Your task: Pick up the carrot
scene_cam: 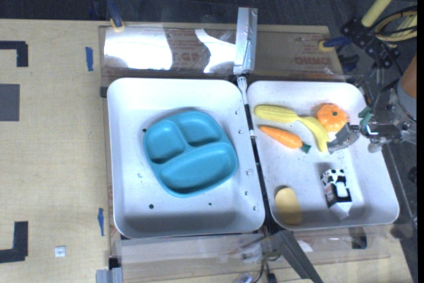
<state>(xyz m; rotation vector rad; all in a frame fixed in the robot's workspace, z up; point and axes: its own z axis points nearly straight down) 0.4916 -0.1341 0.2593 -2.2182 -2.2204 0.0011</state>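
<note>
The carrot [282, 136], orange with a small green end, lies on its side in the left part of the right bin [371, 175], pointing toward the divider. My gripper [342, 138] reaches in from the right edge and hovers low over the bin's right half. It sits just right of a banana [315, 132] and below a small orange fruit [331, 115]. The carrot is well to the gripper's left, beyond the banana, and nothing touches it.
A yellow corn cob [275, 114] lies just above the carrot. A black-and-white carton [336, 187] and a yellow rounded piece [287, 203] sit near the right bin's front. The left bin [126, 142] holds a blue divided plate [191, 152].
</note>
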